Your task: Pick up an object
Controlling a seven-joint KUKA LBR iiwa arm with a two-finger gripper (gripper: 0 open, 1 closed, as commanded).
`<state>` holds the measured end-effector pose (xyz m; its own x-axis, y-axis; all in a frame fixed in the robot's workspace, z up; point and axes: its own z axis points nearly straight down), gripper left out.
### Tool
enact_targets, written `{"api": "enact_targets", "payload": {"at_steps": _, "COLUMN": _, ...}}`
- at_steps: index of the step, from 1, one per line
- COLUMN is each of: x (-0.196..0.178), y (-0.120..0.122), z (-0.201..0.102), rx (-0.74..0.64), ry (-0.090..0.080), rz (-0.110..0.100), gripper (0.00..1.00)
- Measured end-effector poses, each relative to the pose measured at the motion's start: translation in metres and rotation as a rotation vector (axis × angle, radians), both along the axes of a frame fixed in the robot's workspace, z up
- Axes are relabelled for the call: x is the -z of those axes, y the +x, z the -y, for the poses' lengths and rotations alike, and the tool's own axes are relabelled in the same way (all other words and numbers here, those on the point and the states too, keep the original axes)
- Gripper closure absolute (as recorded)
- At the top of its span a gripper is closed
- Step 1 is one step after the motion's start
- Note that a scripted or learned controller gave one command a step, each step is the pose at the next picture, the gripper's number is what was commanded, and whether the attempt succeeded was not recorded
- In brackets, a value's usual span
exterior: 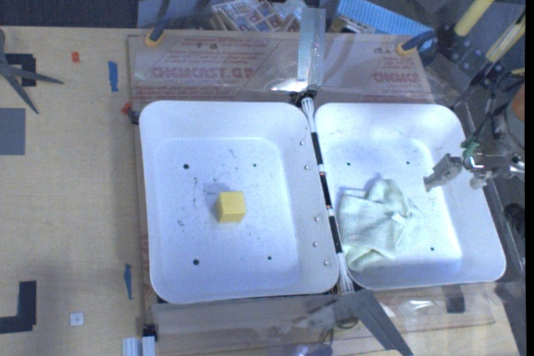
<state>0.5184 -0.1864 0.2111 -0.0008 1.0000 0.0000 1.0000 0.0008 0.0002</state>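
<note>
A small yellow cube (231,206) lies near the middle of the left white bin (167,263). A crumpled white cloth (377,217) lies in the right white bin (476,263), toward its front left. My gripper (440,173) reaches in from the right and hangs over the right side of the right bin, a little to the right of the cloth and above it. It stands apart from the cloth and far from the cube. I see nothing held in it.
A metal divider (321,179) runs between the two bins. Clear plastic sheets with red lettering (217,67) lie behind the bins. Boxes and cables crowd the back. Bare wooden bench (58,196) spreads to the left.
</note>
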Motion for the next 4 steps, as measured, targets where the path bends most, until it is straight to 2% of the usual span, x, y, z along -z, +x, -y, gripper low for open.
{"api": "enact_targets", "payload": {"at_steps": 1, "x": 0.01, "y": 0.009, "z": 0.013, "rx": -0.025, "ry": -0.002, "rz": 0.002, "gripper": 0.0}}
{"api": "enact_targets", "payload": {"at_steps": 2, "x": 0.124, "y": 0.126, "z": -0.025, "rx": -0.002, "ry": -0.003, "rz": 0.006, "gripper": 0.0}}
{"api": "enact_targets", "payload": {"at_steps": 3, "x": 0.123, "y": 0.051, "z": -0.094, "rx": 0.064, "ry": 0.002, "rz": 0.006, "gripper": 0.0}}
{"api": "enact_targets", "payload": {"at_steps": 4, "x": 0.123, "y": -0.006, "z": -0.089, "rx": 0.207, "ry": 0.002, "rz": 0.008, "gripper": 0.0}}
